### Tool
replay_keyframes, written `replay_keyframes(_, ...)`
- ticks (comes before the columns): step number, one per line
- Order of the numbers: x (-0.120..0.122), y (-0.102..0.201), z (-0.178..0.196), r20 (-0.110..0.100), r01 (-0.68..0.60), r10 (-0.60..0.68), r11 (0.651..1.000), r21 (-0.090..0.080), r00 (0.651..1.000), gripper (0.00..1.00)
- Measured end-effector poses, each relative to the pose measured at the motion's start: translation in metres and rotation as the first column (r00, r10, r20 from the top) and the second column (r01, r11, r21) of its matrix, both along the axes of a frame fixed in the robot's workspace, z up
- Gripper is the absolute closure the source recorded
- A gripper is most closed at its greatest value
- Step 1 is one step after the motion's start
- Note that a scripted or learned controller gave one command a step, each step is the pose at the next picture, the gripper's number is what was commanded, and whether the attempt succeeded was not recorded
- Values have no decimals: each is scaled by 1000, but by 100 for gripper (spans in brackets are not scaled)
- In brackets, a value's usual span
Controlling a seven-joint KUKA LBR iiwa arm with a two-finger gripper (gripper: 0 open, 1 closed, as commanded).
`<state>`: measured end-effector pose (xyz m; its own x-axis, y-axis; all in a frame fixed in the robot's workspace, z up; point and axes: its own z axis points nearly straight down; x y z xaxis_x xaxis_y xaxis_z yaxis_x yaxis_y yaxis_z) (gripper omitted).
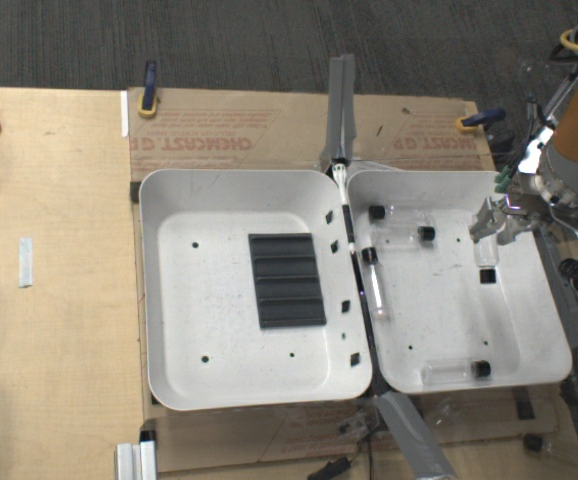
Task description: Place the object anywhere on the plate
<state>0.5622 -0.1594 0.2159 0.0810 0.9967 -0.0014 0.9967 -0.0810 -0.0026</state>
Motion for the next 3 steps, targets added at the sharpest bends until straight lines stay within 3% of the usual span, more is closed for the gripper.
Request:
replay_keyframes(1,17,72,-26,-1,-193,193,981,1,981,100)
replay_keyframes(2,1,138,-26,-1,-218,218,976,1,976,100)
replay_keyframes(3,2,213,-25,0,-635,635,772,2,772,100)
